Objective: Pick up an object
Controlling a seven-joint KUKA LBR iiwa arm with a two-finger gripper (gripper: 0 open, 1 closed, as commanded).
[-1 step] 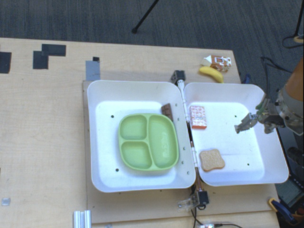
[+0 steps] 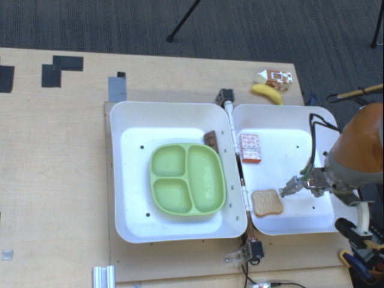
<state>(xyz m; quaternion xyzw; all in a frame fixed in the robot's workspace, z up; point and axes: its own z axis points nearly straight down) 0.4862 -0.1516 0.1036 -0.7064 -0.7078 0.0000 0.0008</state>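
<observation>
The gripper (image 2: 289, 188) hangs with fingers spread and holding nothing, just beside the bread slice (image 2: 267, 203) in the right bin (image 2: 300, 125), so it should centre over the slice before closing.

I count two white bins (image 2: 120, 179) side by side; one green divided plate (image 2: 187, 179); one slice of bread (image 2: 267, 203); one red-and-white packet (image 2: 249, 147); one small brown block (image 2: 210, 140) — and, off on the bench, one banana (image 2: 266, 92).
</observation>
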